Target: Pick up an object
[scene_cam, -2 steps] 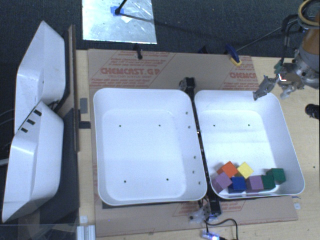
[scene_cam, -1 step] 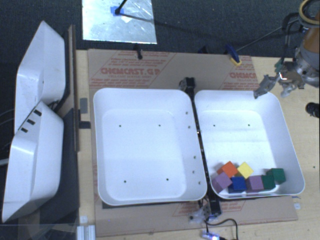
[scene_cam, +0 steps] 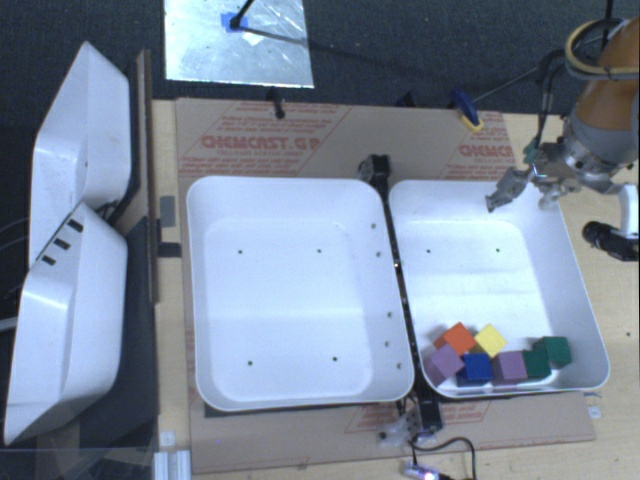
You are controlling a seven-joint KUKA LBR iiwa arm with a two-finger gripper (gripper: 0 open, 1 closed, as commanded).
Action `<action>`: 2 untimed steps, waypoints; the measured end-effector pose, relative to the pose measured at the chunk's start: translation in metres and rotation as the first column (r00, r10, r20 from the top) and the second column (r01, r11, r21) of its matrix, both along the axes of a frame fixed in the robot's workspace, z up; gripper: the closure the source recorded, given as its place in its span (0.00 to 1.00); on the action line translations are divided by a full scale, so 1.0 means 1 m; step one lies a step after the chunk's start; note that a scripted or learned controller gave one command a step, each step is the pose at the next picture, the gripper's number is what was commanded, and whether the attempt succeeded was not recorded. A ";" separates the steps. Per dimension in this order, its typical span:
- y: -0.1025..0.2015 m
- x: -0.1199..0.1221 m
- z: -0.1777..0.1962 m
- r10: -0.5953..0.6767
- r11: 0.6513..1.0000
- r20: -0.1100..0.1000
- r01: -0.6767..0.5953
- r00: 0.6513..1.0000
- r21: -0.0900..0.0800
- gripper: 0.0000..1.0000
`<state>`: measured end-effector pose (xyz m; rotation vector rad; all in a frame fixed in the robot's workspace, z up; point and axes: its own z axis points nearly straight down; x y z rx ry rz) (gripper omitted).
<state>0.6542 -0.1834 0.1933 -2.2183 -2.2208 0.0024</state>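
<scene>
Camera view: hand (scene_cam: 522,190) open, seemingly above right bin's (scene_cam: 470,258) far corner.

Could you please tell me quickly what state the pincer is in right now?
Pincer: open, holding nothing, above the far right corner of the right bin.

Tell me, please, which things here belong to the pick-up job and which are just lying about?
Belong to the job:
gripper, fingers spread
coloured blocks, clustered in the right bin at its near edge

Just lying about:
left bin
metal sheet
blue clamp
</scene>
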 end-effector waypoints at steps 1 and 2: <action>0.000 -0.001 -0.042 -0.001 1.000 0.001 0.001 1.000 0.000 0.00; -0.001 -0.006 -0.104 -0.001 1.000 -0.001 0.001 1.000 0.000 0.00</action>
